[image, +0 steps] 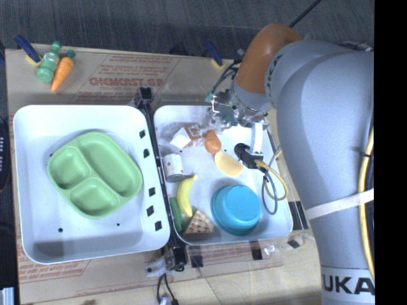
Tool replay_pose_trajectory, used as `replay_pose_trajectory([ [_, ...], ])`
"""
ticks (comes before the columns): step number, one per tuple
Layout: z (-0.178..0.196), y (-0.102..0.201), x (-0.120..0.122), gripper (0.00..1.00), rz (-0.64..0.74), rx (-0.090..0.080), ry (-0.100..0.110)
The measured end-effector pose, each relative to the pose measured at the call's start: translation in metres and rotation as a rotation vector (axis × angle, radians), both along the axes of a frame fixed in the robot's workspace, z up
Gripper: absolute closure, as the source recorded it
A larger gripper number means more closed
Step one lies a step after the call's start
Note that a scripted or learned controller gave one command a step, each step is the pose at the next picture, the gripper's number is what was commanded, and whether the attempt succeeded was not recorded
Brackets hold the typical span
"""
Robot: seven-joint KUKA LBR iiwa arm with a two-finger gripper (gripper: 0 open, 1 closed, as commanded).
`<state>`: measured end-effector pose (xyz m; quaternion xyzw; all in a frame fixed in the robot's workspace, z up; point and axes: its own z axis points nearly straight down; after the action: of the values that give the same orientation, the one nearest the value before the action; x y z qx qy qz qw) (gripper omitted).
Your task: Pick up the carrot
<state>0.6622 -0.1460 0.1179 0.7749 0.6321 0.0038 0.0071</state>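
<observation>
carrot (62, 72): lies on the cardboard (127, 81) beyond the far left corner of the left bin (25, 183), outside both bins, leafy end toward the top right
beside carrot: green bottle (47, 67), touching or just beside its left side
gripper (219, 110): over the far end of the right bin (282, 224), reaching in from the right
gripper state: cannot tell how open it is, the wrist and cables block it; nothing seen held
carrot vs gripper: well apart, the whole left bin's width between them, carrot off to the far left
under gripper: small orange lump (212, 143) and torn wrapper (193, 132), just below the tip
right bin: yellow piece (227, 164), banana (185, 194), blue bowl (236, 208), more small clutter
left bin: green plate (95, 172) with three wells
</observation>
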Motion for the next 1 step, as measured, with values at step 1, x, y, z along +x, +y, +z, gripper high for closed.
replay_pose_trajectory([
  [1,0.0756,0.0981,-0.0443,1.00,-0.370,0.010,0.018],
])
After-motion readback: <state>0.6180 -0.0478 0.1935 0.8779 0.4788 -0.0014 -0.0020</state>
